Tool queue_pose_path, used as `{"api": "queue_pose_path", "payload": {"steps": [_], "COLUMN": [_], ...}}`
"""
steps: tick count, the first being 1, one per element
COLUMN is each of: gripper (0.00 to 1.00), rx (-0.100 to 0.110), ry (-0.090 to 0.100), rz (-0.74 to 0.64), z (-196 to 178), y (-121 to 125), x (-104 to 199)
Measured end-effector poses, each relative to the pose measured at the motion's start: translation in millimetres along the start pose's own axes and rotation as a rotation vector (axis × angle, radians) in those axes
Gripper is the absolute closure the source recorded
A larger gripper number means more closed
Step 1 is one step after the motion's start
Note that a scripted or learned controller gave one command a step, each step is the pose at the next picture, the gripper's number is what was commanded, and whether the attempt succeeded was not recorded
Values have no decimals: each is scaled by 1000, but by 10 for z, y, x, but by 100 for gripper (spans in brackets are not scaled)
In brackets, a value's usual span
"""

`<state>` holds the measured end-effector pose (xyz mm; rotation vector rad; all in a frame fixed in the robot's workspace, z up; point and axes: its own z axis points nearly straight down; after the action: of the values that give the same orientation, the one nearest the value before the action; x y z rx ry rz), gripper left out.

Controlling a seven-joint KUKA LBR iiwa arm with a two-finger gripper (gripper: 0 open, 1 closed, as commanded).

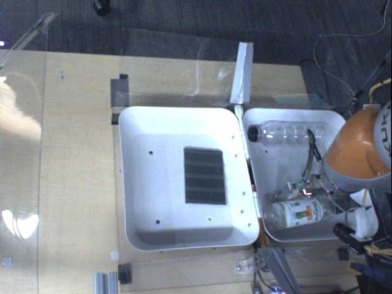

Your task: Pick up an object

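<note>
**Bench inventory: two bins, arm low over the right one**

Camera view. Landmark for all positions: the upright grey divider post (pixel 243 72) standing at the far edge where the two bins meet.

- Left white bin (pixel 138 164), below and left of the post. Holds one item: a dark ribbed rectangular pad (pixel 204 175), lying flat near the bin's middle, well apart from every wall. Probably it lies where an earlier drop left it; nothing props it.
- Right white bin (pixel 331 116), below and right of the post. Two items:
  - a clear plastic bottle (pixel 283 133), lying on its side along the far wall, dark cap end nearest the post;
  - a pale bottle with a green-printed label (pixel 294 214), lying on its side against the near wall, farther from the post than the clear one. Both rest on their sides as loose round things settle in a shallow tray.
- Arm (pixel 358 149), orange band showing, entering right of the post and reaching down over the right bin. Loose cables hang from it.
- Gripper (pixel 306 187), just above the labelled bottle, between the two bottles. Wires and glare crowd it; I cannot tell how it is set, nor whether it touches the bottle. Nothing is visibly lifted.

Judgement: the labelled bottle looks the likely pick, being nearest the tool.
</note>
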<state>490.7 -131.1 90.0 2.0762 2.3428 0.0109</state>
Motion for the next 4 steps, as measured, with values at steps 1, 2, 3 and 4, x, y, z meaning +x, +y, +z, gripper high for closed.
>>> {"api": "queue_pose_path", "payload": {"steps": [1,2,3,4], "gripper": [0,0,0,0], "rx": [-3,6,11,-3], "ry": [3,2,1,1], "rz": [52,219,432,340], "z": [7,-954,-937,-634], "y": [529,556,334,511], "x": [367,656,856,413]}}
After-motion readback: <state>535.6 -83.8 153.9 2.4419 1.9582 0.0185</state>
